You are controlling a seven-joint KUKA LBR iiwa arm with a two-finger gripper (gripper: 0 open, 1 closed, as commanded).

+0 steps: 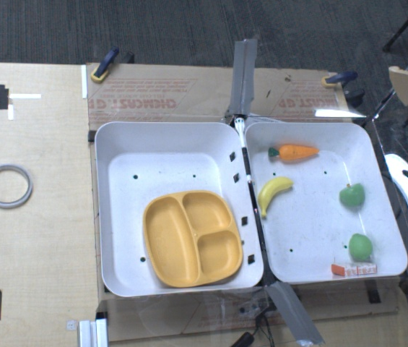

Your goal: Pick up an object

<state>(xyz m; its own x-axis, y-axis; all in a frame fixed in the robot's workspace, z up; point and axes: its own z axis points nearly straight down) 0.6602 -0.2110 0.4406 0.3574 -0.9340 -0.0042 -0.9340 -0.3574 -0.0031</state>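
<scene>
Cannot tell whether the gripper is released or clenched, so nothing counted as held.

Starting from the right, where the arm comes in: two round green fruits against the far right side of the right bin, one at mid-height and the other nearer the front, with a small red-and-white box lying flat just in front of it, close to the front wall. Probably the shortest reach (and round, so no axis to line up with).

Further left, a carrot near the back wall, long axis running left to right, green top toward the bin divider. Below it, a banana lying on a slant, lower end nearly at the divider; awkward for a grasp, judging by the wall so near.

Across the divider, in the left bin, a yellow divided plate sitting flat toward the front, farthest from the arm's side.

All pieces well apart from one another. No pick made yet.
</scene>
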